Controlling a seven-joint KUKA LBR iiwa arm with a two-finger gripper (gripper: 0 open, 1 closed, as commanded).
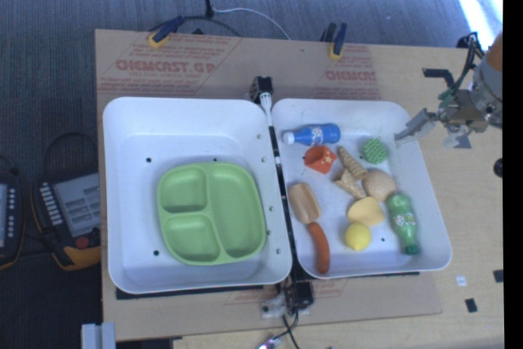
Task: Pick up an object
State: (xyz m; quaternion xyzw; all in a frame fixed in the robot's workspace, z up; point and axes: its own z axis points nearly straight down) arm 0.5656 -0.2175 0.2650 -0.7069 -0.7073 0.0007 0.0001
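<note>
Tool hovers beside cardboard-topped bench.

Green divided plate; blue, white-capped bottle; green flower-print bottle; yellow lemon; white bins.

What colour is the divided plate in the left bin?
Light green. The divided plate shows in the camera view, lying flat in the left bin.

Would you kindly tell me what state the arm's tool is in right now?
Tool: open, holding nothing, over the right edge of the shallow white right-hand bin.
</note>
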